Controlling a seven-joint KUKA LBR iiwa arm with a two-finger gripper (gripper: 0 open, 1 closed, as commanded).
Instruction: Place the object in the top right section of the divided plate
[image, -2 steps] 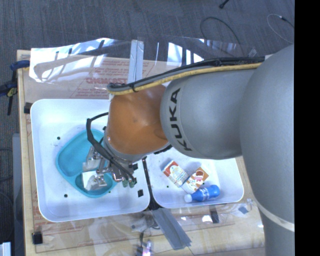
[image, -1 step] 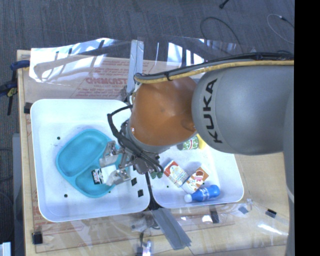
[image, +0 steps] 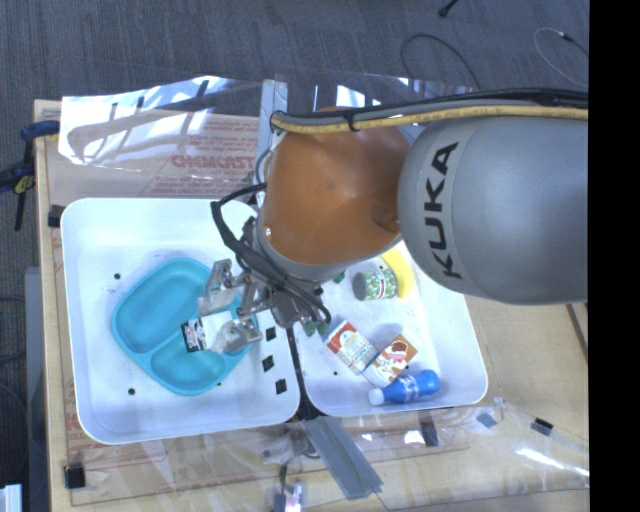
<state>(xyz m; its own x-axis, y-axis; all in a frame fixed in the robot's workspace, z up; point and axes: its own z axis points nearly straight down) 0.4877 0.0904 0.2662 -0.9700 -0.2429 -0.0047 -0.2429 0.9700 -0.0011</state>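
- Near edge of the right bin (image: 470, 385): a blue-capped bottle (image: 405, 388) and snack packets (image: 352, 346).
- Left bin (image: 85, 300): the blue divided plate (image: 160, 320), its right rim under the gripper (image: 222, 315).
- The fingers look clamped on a small dark-and-white object (image: 196, 335), though this is hard to confirm.
- Risk: released here, it could fall in a lower section or catch a divider.

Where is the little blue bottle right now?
The small blue plastic bottle lies on its side near the front edge of the right white bin, just below the red-and-white snack packets.
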